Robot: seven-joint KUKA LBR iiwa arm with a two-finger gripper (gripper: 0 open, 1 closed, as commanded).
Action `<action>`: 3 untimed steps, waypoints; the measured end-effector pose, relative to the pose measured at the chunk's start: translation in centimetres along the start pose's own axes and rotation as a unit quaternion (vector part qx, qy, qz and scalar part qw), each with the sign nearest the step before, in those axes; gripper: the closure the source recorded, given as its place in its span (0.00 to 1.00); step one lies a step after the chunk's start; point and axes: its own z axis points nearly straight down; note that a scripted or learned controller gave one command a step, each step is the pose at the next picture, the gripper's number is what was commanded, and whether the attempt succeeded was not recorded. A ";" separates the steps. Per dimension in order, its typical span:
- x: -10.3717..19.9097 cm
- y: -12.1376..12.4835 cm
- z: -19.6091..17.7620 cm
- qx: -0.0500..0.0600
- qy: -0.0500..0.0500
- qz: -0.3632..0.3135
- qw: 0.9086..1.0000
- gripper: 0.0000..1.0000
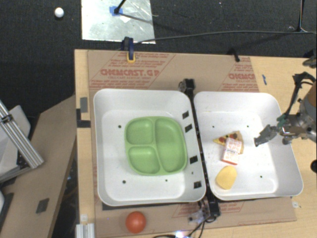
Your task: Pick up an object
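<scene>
**A:** Camera view from above the bench. The gripper (263, 137) pokes in from the right over the right bin (285, 114), but most of the arm is cut off by the frame edge. It's a dark, blurry lump at the tip, and I honestly can't tell how it's set. Nothing visible in it.

**B:** Where's the stuff to grab?

**A:** In the right bin, left of the gripper and apart from it. There's a small red and white packet (232, 149) with something yellow and red tucked under its top edge, too small to make out. Just below sits a yellow potato-looking object (227, 177).

**B:** Left bin?

**A:** The left bin (106, 133) holds a green divided plate (156, 146) with three compartments. A red-orange ball (135, 221) sits on the cardboard in front of it. Small white ball (59, 12) far top left on the dark floor.
</scene>
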 end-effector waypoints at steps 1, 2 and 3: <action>0.1 0.2 -0.6 -0.006 -0.001 -0.002 1.000 0.00; 0.0 0.3 3.5 -0.005 -0.001 -0.001 1.000 0.00; 0.2 0.5 9.8 -0.003 0.000 -0.001 1.000 0.00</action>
